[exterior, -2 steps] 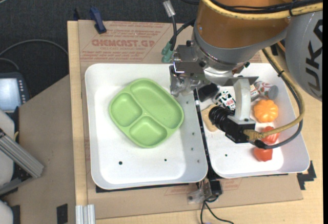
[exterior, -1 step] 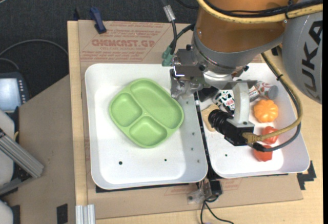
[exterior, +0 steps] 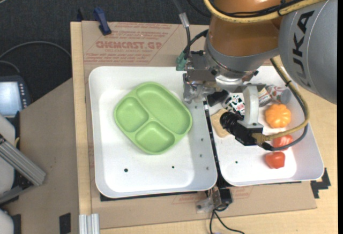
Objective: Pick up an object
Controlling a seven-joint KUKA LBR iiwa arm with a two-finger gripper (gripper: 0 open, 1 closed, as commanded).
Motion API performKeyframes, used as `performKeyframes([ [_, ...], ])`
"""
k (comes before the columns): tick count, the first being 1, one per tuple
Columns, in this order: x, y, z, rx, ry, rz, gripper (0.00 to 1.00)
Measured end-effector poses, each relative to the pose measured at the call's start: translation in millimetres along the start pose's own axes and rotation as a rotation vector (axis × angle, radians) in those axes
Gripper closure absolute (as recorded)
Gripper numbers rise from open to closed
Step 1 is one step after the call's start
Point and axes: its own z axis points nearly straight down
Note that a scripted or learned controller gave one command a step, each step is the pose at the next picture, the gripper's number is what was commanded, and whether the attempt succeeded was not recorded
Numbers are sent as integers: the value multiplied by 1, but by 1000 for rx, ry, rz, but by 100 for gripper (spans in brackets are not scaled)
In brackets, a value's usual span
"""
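The gripper [exterior: 194, 90] is seen low over the far end of the seam where the left bin [exterior: 102, 136] and right bin [exterior: 303, 171] meet. Whether it is open or closed cannot be told; nothing is seen held in it.

No single object is named by the task. A green plate [exterior: 153, 117] lies flat in the middle of the left bin, its right rim just beside the gripper. In the right bin a gourd [exterior: 278, 115], a red piece [exterior: 275, 159] and a small black-and-white item [exterior: 235, 103] are found, the last close under the arm.

The step is judged to be the approach, with no target yet settled. The plate is judged a poor choice: being wide and flat, it could be pinched only at its rim. The red piece is better suited, since bare bin floor is left around most of it. The gripper should be centred above the chosen thing, opened fully before descent, and kept off the seam and the bin walls. Closing should be delayed until the thing is properly straddled, and the lift is best made straight up.
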Motion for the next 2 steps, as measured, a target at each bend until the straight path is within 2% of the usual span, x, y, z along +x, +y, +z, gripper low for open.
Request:
performKeyframes([
  [1,19,-31,28,0,2,-7,100],
  [2,18,-29,16,-7,3,-5,100],
])
